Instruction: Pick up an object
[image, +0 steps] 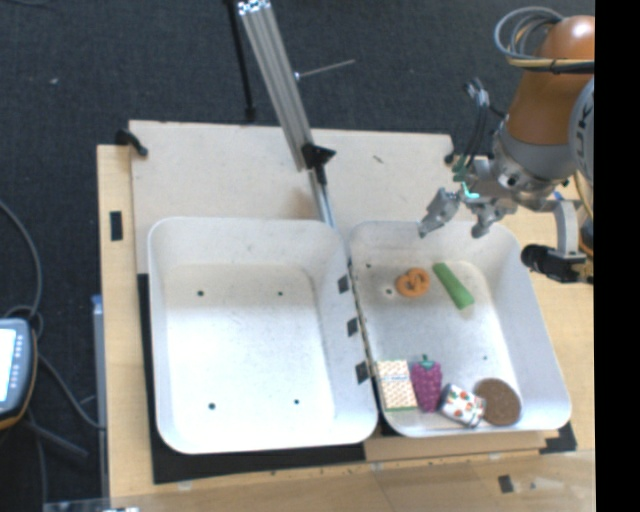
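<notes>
Stick (453, 285), green and short, looks the likeliest pick: it lies flat in the right bin (535, 330) just below the pincer (460, 222), its long axis running from upper left to lower right, the upper end pointing back toward the pincer. The pincer hangs over the bin's far rim with its two fingers spread apart and nothing between them. Close beside the stick, below and left of the pincer, sits an orange ring-shaped piece (411, 283).

Risk, as I judge it: if the fingers close along the stick's length instead of across it, they may slide off the ends; a descent drifting left could nudge the ring instead.

Far below the pincer, at the bin's near edge, cluster a checked block (396, 385), a purple piece (426, 385), a spotted piece (461, 404) and a brown disc (497, 400).
</notes>
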